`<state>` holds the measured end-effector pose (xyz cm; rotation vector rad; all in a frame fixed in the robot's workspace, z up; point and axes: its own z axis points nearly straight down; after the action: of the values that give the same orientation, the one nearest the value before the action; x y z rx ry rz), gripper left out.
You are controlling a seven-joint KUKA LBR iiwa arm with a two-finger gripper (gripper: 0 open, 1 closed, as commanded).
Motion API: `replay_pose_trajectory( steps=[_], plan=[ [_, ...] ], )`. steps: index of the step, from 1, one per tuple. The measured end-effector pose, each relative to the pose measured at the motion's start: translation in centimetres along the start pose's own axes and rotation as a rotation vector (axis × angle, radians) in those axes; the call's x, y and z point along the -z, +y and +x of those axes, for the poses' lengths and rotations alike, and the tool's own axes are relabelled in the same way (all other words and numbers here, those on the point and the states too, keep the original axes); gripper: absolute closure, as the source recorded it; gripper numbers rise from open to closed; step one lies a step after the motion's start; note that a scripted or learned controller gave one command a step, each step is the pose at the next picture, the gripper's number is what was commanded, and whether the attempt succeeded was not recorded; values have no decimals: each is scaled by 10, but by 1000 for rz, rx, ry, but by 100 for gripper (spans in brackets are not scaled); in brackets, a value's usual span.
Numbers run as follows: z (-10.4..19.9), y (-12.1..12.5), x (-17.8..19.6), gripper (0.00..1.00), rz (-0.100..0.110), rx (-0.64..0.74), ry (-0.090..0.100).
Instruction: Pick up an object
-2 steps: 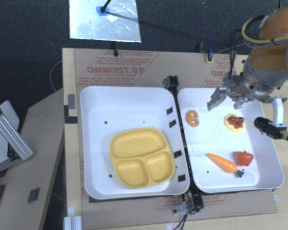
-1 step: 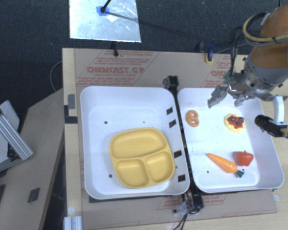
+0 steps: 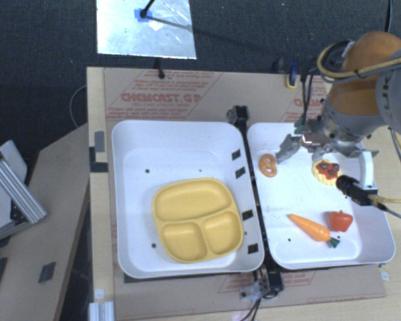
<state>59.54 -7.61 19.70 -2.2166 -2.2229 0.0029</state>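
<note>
on the left of the tabletop (image 3: pixel 67 179) we see the left bin (image 3: pixel 130 146), and in it a yellow divided tray (image 3: pixel 197 218) lying flat toward the near side. it looks stiff and wide, awkward for a two-finger grasp except at its raised rim.

moving right past the divider (image 3: pixel 250 186), the right bin (image 3: pixel 381 246) holds the small pieces. a pretzel (image 3: pixel 268 165) lies near the divider; we judge it light and rigid, and its loops offer a thin bar to pinch. nearer us lies a carrot (image 3: pixel 310 227), long and tapered, probably hard smooth plastic that could slip unless taken across its thick middle. just beside its tip sits a red pepper (image 3: pixel 340 221), rounded and likely slick. farther back a small pizza piece (image 3: pixel 326 171) lies flat, partly under the arm, with little height to grip.

the tool (image 3: pixel 289 147) hangs over the back of the right bin, just beyond the pretzel, with nothing between its fingers. from this angle we cannot tell whether they are spread or closed.

for room, the pretzel has clear floor around it but the divider is close on its left, so fingers should close along the wall, not toward it. the carrot has open floor in front, with the pepper crowding its right end.
</note>
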Motion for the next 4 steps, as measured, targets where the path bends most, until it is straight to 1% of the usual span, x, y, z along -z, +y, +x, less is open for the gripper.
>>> replay_pose_trajectory(
  steps=[1, 2, 3, 4],
  plan=[
    [-7, 5, -59, 0, 0, -2, 0],
    [-6, 4, -111, 0, 1, -2, 0],
    [-7, 6, -97, 100, -5, -2, -1],
    [-9, 10, -53, 100, -9, 1, -1]
  ],
)
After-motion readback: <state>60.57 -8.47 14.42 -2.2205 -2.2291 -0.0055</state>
